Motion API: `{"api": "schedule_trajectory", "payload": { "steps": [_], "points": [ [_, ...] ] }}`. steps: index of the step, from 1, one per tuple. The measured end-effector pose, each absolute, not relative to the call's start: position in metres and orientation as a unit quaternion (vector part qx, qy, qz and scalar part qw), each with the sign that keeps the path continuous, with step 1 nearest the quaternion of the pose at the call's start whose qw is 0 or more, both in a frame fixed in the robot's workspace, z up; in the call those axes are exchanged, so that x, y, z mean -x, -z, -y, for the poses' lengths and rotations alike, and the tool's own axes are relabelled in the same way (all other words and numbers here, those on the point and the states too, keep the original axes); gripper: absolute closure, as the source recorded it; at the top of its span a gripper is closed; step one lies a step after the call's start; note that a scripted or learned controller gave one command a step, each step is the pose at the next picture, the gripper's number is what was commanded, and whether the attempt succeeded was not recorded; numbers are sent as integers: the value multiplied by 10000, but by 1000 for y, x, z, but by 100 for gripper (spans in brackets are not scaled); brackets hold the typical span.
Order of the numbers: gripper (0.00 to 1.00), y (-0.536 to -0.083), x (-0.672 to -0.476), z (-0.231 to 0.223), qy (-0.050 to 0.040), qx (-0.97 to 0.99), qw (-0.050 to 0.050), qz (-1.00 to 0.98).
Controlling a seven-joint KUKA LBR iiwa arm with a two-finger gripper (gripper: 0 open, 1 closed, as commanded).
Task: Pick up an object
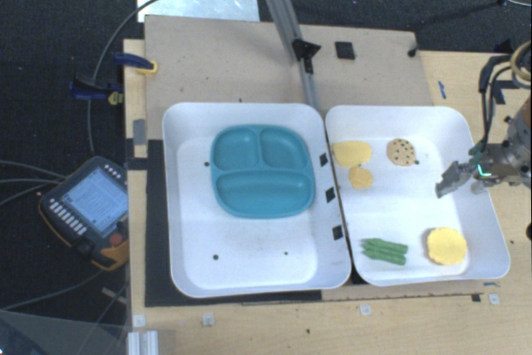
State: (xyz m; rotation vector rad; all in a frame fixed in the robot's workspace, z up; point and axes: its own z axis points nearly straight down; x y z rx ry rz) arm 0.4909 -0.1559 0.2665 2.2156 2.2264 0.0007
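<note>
The right bin holds several food pieces: a chocolate-chip cookie, a large yellow chip, a smaller yellow chip, green beans and a round yellow disc. My gripper hangs over the right side of this bin, right of the cookie and above the yellow disc. Its fingers stand apart with nothing between them, so it is open. It touches none of the pieces.
A teal divided plate lies in the left bin. A grey pole slants over the bench's far side. A teach pendant rests off the bench at the left. Cables hang by the arm.
</note>
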Motion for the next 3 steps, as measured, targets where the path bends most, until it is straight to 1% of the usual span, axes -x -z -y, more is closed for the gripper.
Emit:
{"api": "schedule_trajectory", "payload": {
  "steps": [1,2,3],
  "points": [
    [0,-267,-491,156,-6,-7053,8,-7089],
    [0,-212,-496,146,6,-7062,-14,-7081],
    [0,-171,-496,147,7,-7068,-13,-7075]
  ]
}}
